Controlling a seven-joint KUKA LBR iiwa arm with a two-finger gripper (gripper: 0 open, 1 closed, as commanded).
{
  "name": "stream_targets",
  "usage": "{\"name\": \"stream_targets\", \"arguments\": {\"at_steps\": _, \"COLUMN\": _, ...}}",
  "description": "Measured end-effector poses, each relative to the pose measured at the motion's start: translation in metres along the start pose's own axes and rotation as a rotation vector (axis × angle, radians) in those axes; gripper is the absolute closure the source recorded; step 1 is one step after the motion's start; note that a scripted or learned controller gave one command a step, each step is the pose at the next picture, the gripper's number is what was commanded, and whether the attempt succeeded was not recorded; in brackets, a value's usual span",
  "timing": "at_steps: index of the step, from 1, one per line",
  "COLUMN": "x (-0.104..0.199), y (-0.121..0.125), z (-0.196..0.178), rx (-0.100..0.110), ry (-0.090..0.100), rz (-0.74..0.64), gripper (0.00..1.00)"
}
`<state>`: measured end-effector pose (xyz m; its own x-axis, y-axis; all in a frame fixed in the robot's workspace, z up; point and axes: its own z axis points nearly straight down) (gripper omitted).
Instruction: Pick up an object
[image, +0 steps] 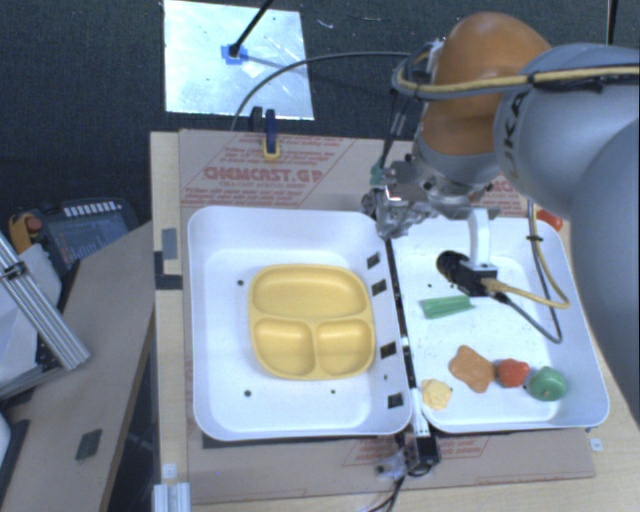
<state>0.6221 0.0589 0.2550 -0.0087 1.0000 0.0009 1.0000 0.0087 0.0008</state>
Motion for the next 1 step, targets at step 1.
{"name": "stream_targets", "arguments": {"at_steps": 1, "x": 0.0497, "y": 0.0046, "z": 0.0196, "rx": 0.000, "ry": 0.000, "rz": 0.002, "gripper": 1.00}}
